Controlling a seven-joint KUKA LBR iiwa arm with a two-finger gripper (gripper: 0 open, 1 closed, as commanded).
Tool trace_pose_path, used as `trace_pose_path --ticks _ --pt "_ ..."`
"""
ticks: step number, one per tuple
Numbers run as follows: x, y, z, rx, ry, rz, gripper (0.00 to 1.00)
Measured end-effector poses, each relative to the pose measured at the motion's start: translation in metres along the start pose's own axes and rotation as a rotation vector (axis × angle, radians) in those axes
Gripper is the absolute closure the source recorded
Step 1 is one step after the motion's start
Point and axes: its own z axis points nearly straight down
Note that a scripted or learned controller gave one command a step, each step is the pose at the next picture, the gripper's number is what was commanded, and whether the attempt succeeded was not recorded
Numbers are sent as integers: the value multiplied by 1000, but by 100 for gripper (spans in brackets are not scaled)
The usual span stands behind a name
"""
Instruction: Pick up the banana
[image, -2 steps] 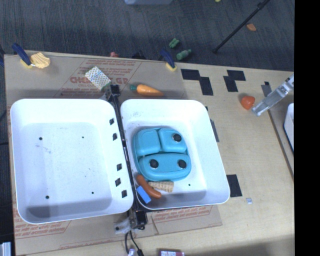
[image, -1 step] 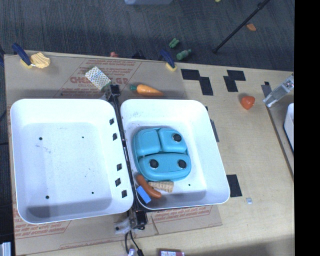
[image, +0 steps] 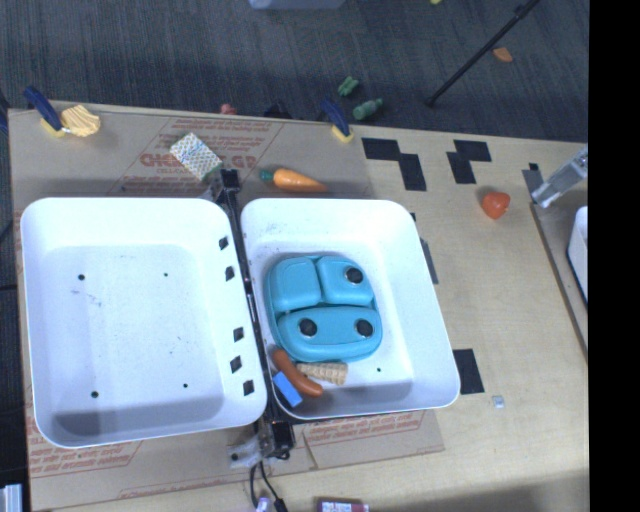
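Banana: our likeliest candidate is the pale yellow piece (image: 82, 122) on the bench, well away from the blue moulded toy (image: 322, 307), up and to the left of it in the camera view. It is too small for us to be sure.
Its neighbour: a blue clip (image: 42, 103) lies just beside the yellow piece, on the side away from the blue toy.
Handling: we judge it a light toy, smooth and perhaps slippery, with a rounded back that could roll out of a pinch.
Where to take hold: across its narrow width near the middle, from above, clear of the clip.
Second candidate: a tan ridged piece (image: 326, 372) lies just below the blue toy, touching an orange sausage-shaped toy (image: 296, 372) and close to a small blue block (image: 287, 391).
Bin: the blue toy and these three share the right bin (image: 425, 310).
Further out: a toy carrot (image: 295, 180) lies on the bench above the blue toy, outside that bin.
Gripper: we cannot tell its state.
Progress: the banana is not yet lifted.
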Motion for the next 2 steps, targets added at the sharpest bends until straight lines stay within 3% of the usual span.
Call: trace_pose_path --ticks 1,2 --pt "25 37 150 7 15 -17 100" --pt "80 63 296 10 16 176 100"
